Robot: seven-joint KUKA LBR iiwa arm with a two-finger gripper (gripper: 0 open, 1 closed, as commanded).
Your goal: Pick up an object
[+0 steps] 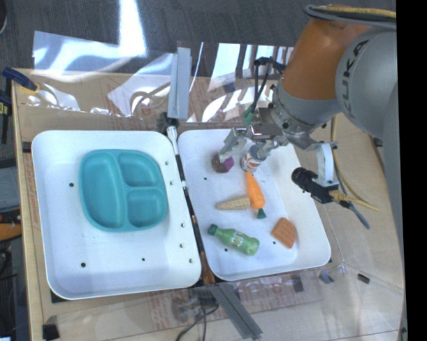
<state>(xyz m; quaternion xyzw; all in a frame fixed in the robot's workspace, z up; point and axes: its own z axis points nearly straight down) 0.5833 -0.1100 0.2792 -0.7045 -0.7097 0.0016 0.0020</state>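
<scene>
My gripper (246,151) hangs over the far part of the right bin (311,257), fingers spread open with nothing held between them. A dark purple fruit (221,163) lies just by the left finger (233,145). A small red-and-white item (253,162) sits under the right finger, partly hidden. Just nearer the camera lies an orange carrot (255,191), with a pale cone (233,203) to its left. A green bottle (235,239) and an orange waffle-like piece (285,231) lie toward the bin's front.
The left bin (56,256) holds a teal divided tray (124,187). A raised divider (185,202) runs between the bins. A black fitting (313,184) on the arm overhangs the right bin's right rim. Clear plastic and cables lie behind the bins.
</scene>
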